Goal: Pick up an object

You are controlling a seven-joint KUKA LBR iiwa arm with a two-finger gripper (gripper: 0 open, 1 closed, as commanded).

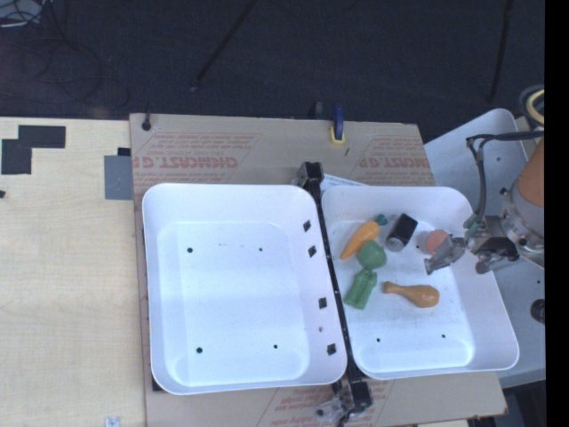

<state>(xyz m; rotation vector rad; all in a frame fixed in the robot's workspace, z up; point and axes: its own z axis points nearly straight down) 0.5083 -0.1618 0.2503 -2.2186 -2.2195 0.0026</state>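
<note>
You have two shallow white plastic bins side by side on a brown cardboard sheet (267, 149) that covers part of the pale wooden surface (62, 274). The left bin (160, 212) shows bare white floor with a few small dark holes. The right bin (484, 345) holds all the loose objects, clustered in its upper half.

Look near the centre divider first: an orange carrot-shaped toy (360, 237) lies at a slant, and just below it sits a round green object (372, 256), touching or nearly touching the carrot. Below that lies a darker green bottle-shaped object (360, 289), tilted. To the right of the carrot is a short black cylinder (402, 230), with a small teal piece (381, 220) just beside its upper left. Lower down, an orange-brown drumstick-shaped toy (414, 293) lies on its side, well apart from the bin walls.

The arm comes in from the right edge, and its grey metal gripper (444, 254) hangs over the right bin's upper right part. A small pinkish-red round object (435, 239) sits right at the tip of the jaws, touching or just beside them. You cannot tell from this angle whether the jaws are parted or closed, or whether the pink object lies between them.
</note>
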